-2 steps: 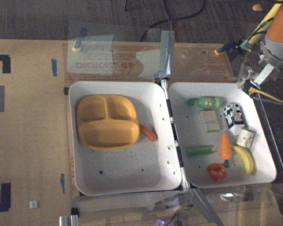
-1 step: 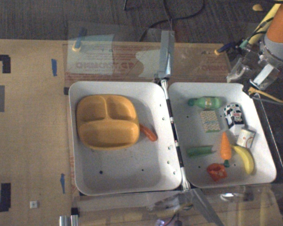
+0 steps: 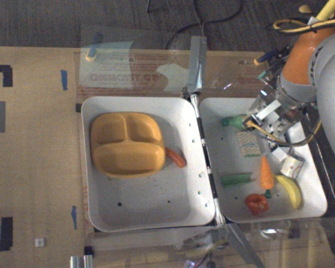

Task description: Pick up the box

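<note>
A small flat box (image 3: 247, 143) with a speckled pale face lies in the upper middle of the right bin (image 3: 318, 205). My gripper (image 3: 266, 121) hangs over the bin's upper right part, just above and to the right of the box. The grey arm with its orange band reaches in from the right behind it. Cables and the wrist body hide much of the gripper. Nothing can be seen held in it.
The right bin also holds a green piece (image 3: 233, 120), a green cucumber (image 3: 236, 178), a carrot (image 3: 266, 173), a banana (image 3: 290, 191), a red pepper (image 3: 257, 203) and a small white carton (image 3: 291, 164). The left bin (image 3: 156, 211) holds a yellow compartment tray (image 3: 127, 143) and an orange sausage (image 3: 176, 157).
</note>
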Tool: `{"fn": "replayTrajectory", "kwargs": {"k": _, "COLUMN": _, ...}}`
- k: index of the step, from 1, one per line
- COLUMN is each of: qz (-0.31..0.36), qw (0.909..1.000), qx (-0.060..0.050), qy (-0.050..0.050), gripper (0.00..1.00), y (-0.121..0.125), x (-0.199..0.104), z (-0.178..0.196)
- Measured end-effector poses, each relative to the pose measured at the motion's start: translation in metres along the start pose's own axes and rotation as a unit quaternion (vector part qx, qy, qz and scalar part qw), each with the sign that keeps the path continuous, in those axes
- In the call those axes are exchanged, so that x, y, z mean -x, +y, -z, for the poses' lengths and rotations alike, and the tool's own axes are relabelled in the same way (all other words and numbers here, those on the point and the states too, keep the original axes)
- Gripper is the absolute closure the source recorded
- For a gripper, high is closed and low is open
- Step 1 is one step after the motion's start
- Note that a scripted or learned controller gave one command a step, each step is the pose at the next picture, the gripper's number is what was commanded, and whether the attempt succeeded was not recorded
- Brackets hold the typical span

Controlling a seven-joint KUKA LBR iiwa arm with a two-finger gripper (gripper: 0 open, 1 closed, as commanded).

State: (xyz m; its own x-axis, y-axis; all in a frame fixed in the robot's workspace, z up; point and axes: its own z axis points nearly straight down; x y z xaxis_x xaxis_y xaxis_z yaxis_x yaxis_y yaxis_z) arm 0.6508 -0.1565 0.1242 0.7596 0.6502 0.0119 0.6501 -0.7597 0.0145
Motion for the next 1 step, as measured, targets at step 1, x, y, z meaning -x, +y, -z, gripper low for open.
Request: {"fn": "replayTrajectory", "kwargs": {"k": 1, "qz": 0.044, "qw": 0.9990, "qx": -0.006, "qy": -0.005, "gripper": 0.00, "y": 0.0272, "x": 0.0041, "z": 0.1478}}
